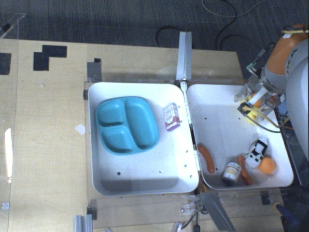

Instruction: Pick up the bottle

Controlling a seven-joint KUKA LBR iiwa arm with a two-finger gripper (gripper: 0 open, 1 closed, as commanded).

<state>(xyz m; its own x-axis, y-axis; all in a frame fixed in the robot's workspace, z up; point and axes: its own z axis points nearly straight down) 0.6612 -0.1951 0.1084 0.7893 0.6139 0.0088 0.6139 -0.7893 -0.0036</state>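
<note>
Pale wooden bench point(43, 144) under dark carpet, bearing two shallow white plastic bins divided by a metal rail point(184, 57). Left bin point(140, 182): a smooth turquoise plate point(127, 124) with three compartments, and just right of it a small flat packet point(171, 116), white and purple. Right bin point(222, 124): toward its near edge, a small bottle point(232, 171), round, with a pale label and dark base, lying between an orange sausage point(207, 158) and a jumble of a black-and-white block point(256, 153) and an orange ball point(267, 166). Well apart from the bottle, over the bin's far right corner, the gripper point(254, 105) below the orange-banded arm point(285, 57), trailing yellow wire; open or closed, cannot tell.
</note>
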